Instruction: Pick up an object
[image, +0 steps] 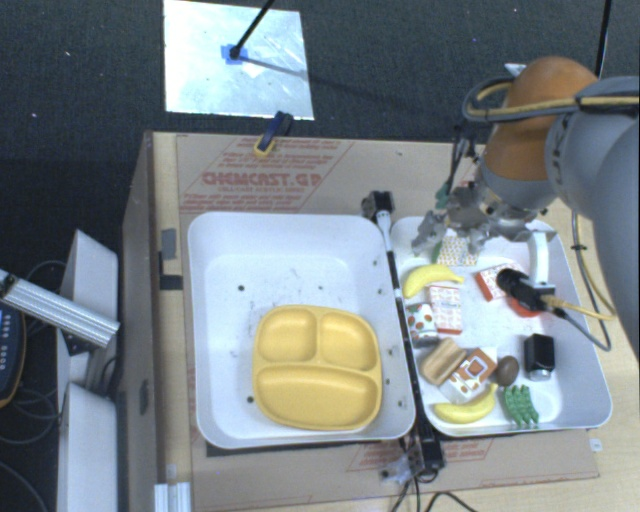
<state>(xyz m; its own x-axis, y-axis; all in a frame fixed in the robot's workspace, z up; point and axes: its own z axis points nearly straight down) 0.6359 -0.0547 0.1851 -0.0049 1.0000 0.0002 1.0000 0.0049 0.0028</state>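
I'm looking down on dark speckled carpet (70, 120) all round the bench. A shiny silver sheet (238, 60) lies on the floor up top, blue tape (233, 53) at its middle. The bench top is brown cardboard (262, 172) with red print. At left, white blocks (88, 290) and loose cables (25, 400).

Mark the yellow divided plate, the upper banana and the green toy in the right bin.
yellow divided plate (318, 366): camera view, its middle ridge.
upper banana (430, 277): camera view, mid-curve.
green toy (519, 405): camera view, its centre.
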